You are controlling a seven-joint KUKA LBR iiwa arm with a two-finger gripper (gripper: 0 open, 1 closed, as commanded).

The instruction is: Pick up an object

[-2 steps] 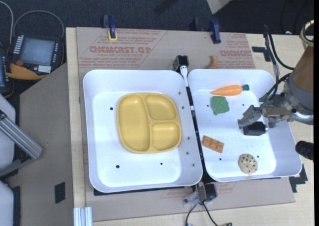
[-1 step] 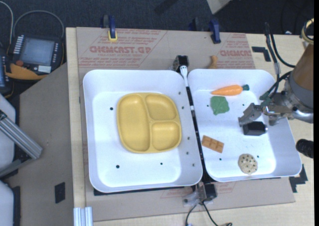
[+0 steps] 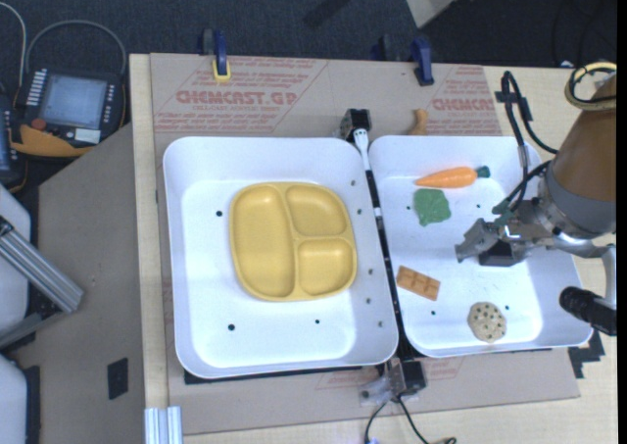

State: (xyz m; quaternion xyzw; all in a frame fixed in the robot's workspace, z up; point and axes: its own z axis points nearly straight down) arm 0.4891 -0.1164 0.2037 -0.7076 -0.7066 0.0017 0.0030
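The tool (image 3: 480, 244) is hovering, fingers apart and holding nothing, over the right bin (image 3: 549, 329), between broccoli (image 3: 430, 206) and cookie (image 3: 487, 320).

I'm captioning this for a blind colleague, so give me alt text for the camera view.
A grey robot arm's gripper hovers over the right white bin, among a toy carrot, a green broccoli-like piece, a brown cracker and a cookie. The left white bin holds a yellow three-compartment plate.
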